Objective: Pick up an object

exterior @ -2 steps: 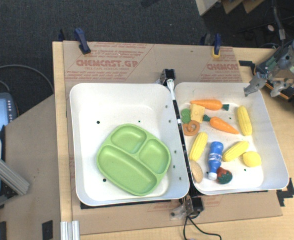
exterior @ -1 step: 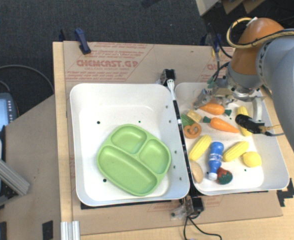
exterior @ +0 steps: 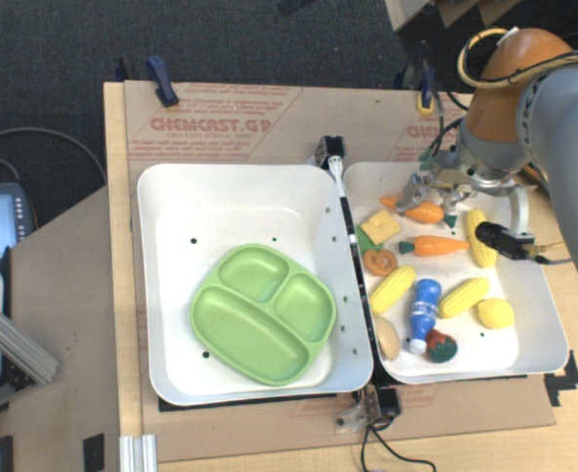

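- Grey arm's two-finger gripper sits low in the upper part of the right white bin; whether its jaws are wide or narrow, I cannot tell
- small orange plastic carrot lies just below it; contact unclear
- green three-compartment plastic plate fills the left white bin

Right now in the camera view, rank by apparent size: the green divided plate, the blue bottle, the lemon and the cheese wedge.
1. green divided plate, by far the largest.
2. blue bottle.
3. lemon and cheese wedge look about alike; I would not rank them.
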Controlling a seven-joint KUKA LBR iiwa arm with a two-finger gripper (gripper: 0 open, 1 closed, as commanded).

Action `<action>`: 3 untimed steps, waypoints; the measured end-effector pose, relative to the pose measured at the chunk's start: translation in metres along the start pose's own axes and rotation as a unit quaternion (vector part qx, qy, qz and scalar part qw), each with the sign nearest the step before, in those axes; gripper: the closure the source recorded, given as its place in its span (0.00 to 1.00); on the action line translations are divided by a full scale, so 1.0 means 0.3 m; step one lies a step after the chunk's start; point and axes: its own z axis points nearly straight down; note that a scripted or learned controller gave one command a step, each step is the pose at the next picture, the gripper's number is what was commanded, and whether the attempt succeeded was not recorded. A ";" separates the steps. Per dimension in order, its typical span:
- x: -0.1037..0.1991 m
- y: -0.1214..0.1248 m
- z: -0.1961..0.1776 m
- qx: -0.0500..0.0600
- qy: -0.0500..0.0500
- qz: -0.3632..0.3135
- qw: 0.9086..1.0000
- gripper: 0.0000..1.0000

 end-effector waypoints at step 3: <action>0.148 -0.011 0.029 -0.009 0.000 0.001 1.000 0.00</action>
